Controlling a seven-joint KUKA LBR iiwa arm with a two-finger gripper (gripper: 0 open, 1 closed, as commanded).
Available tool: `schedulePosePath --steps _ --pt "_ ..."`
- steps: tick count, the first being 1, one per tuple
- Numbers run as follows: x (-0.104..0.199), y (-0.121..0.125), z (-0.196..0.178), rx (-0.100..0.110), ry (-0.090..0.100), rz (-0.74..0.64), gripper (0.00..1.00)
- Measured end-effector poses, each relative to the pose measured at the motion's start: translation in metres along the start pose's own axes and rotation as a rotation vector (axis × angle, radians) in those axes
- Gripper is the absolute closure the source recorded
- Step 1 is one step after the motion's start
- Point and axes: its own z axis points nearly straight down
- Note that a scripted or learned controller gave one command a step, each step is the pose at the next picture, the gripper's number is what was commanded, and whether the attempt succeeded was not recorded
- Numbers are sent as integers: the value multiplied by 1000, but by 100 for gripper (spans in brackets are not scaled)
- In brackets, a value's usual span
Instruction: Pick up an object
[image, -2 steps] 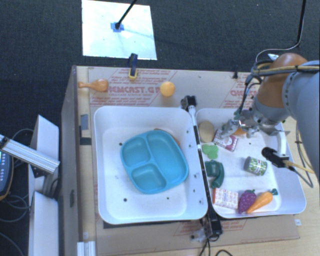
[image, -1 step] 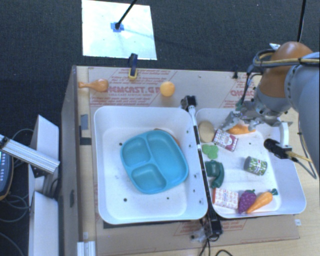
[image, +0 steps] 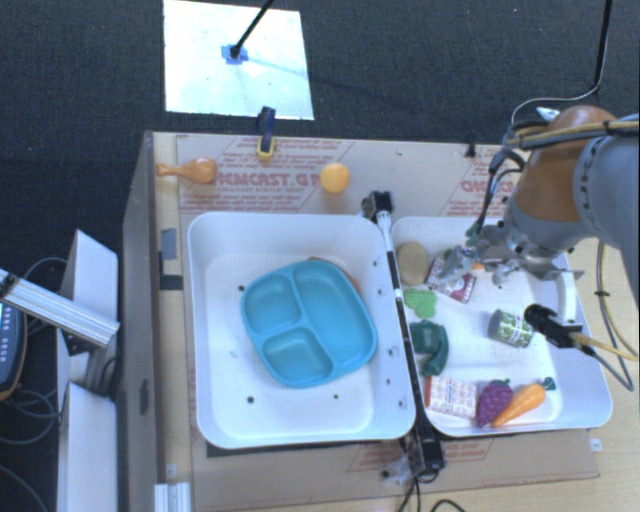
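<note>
My gripper (image: 465, 262) hangs over the upper part of the right bin (image: 590, 400), the arm coming in from the right. Right under it, partly covered, lies a red-and-white packet (image: 456, 285); I cannot see whether the gripper touches it. To their left is a tan round object (image: 411, 262). Lower in the same bin lie a light green piece (image: 420, 300), a dark green object (image: 431, 345), a small green can (image: 510, 328), a red-and-white box (image: 451, 396), purple grapes (image: 492, 402) and a carrot (image: 524, 399).
The left bin (image: 220, 330) holds a blue divided plate (image: 308, 322) with something brown showing behind its far edge. An orange ball (image: 334, 178) and an orange pin-shaped toy (image: 190, 171) lie on the board behind the bins. A clamp (image: 381, 208) sits at the divider's top.
</note>
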Motion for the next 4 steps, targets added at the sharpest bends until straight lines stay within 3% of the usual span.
schedulePosePath --steps 1,2,3,4 --pt "-33 -11 8 2 -1 0 0" --pt "-47 -55 -9 1 0 1 0" --pt "2 44 2 -1 1 -2 0" --pt "-21 61 39 -11 -5 -2 0"
